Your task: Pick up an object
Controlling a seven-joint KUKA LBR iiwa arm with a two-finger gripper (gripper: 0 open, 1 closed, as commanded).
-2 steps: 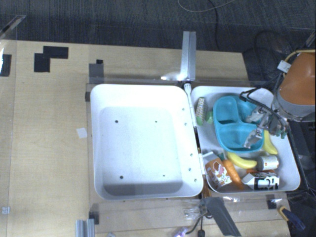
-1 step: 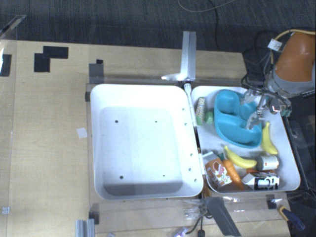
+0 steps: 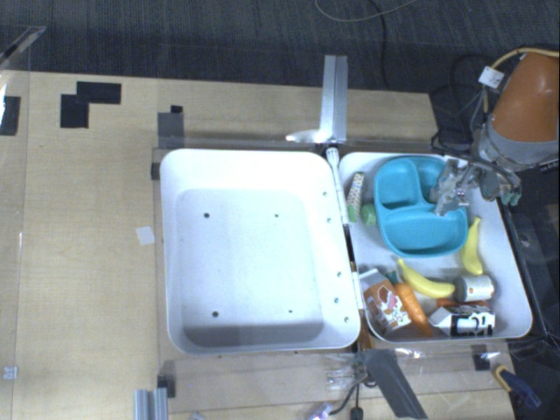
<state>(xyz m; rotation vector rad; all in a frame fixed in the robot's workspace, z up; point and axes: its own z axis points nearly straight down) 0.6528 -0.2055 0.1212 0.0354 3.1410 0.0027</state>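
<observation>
Gripper: gripper (image 3: 451,191) hovers over the blue divided tray (image 3: 418,208) in the right bin (image 3: 518,304); finger state unreadable at this resolution.
Handling: tray looks like light, stiff, slick plastic.
Hold: probably its raised rim or divider.

— Where are we looking? A robotics lab, seen from a camera fixed overhead.

— What tells us so? We see a pale wooden bench (image 3: 79,261) carrying two shallow white bins (image 3: 254,252) set side by side on metal brackets (image 3: 335,94), black marker patches (image 3: 87,103) stuck to the benchtop, and loose cable (image 3: 385,16) trailing over dark carpet (image 3: 175,16). We also see a grey robot arm (image 3: 525,112) with an orange band reaching in from the right, over a bin of plastic toy food (image 3: 429,283).
</observation>
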